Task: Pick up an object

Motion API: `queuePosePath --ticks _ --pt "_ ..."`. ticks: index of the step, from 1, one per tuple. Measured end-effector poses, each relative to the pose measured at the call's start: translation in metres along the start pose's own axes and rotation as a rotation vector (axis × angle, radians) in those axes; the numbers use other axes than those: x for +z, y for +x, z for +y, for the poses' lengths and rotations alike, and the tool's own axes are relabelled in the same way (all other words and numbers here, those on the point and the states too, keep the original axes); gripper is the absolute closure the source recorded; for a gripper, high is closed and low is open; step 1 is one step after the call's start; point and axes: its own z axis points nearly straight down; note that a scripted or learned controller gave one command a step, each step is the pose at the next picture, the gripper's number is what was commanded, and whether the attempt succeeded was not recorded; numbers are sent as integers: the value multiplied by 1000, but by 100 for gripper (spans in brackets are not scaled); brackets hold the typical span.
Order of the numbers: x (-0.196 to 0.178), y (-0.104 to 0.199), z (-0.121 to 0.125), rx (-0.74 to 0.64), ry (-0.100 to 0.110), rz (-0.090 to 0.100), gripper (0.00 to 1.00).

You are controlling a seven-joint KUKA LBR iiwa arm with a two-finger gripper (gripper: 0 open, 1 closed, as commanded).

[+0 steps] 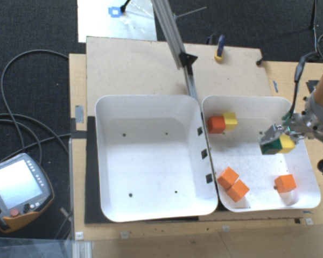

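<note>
My gripper (276,138) hangs over the right side of the right bin (258,104), coming in from the right edge of the view. Its grey fingers are shut on a small block (278,145) that shows green on the left and yellow on the right, and the block sits just under the fingertips. Loose blocks lie in the same bin. A red-orange block (216,124) touches a yellow block (230,120) at the far left corner. Two orange blocks (232,183) lie together at the near left. One orange block (285,183) rests at the near right.
The left bin (105,144) adjoins the right bin along a shared wall. A slanted metal pole (169,28) crosses above the bench at the back. A yellow-and-blue clamp (219,50) sits at the board's far edge. A teach pendant (13,190) and cables lie on the floor at left.
</note>
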Motion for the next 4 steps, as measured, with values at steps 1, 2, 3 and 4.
queuePosePath --ticks 1,2,3,4 --pt "112 13 45 2 -4 -2 0" --pt "103 13 45 0 -3 -1 100" --pt "121 58 57 -4 -8 -3 100" --pt "19 141 60 -8 -9 2 100"
